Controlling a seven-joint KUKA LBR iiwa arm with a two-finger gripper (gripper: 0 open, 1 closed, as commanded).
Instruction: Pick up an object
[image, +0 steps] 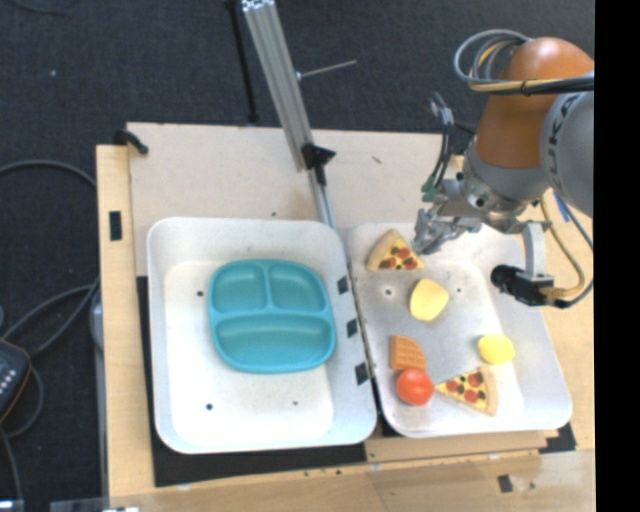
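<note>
Hand (432, 232) hangs over the right bin's (535, 330) far edge, just beside the upper pizza slice (393, 254); grip state unclear, nothing visibly held. Yellow wedge (429, 299) sits mid-bin with open floor around it. Waffle (406, 352) and tomato (414, 386) crowd the near-left wall. Left bin (170, 330) holds a teal plate (270, 315).

Right bin (545, 375), six toy foods, all lying flat and loose. Pizza slice (394, 254) at the far left corner, tan crust, red dots on top, point toward the near side. Yellow wedge (428, 299) near the middle. Waffle (406, 352), orange-brown, squarish, by the left wall. Tomato (414, 386), red and round, touching the waffle's near edge. Second pizza slice (469, 389) just right of the tomato, near the front rim. Lemon (496, 348), small, yellow, toward the right side.
</note>
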